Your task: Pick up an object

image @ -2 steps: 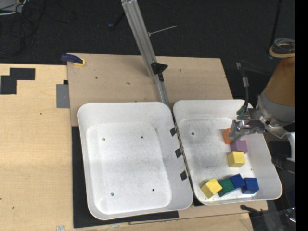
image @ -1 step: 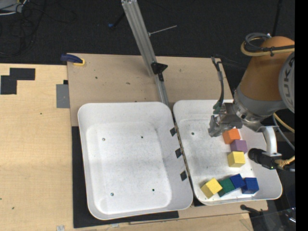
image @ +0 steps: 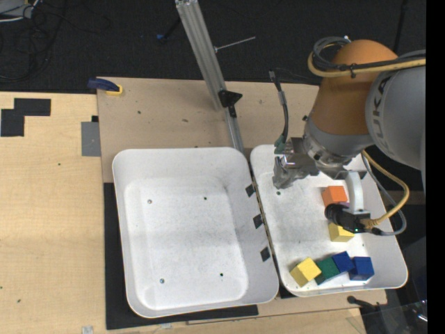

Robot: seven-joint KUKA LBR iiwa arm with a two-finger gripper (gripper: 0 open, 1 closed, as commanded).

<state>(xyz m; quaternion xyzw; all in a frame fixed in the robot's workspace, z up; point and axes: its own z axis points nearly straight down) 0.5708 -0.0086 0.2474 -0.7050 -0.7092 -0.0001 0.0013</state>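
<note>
Several small blocks sit in the right bin (image: pixel 396 273), all to the gripper's (image: pixel 281 176) near-right side: orange block (image: pixel 334 194) closest, yellow block (image: pixel 304 271), green block (image: pixel 327 269) and blue blocks (image: pixel 352 264) clustered farther off. Finger state: cannot tell. Blocks look light, rigid, flat-faced; judged best pinched across opposite faces, orange one being clear of neighbours.

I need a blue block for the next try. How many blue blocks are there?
2: blue blocks and lie side by side near the right bin's front edge; others may hide under the arm.
</note>
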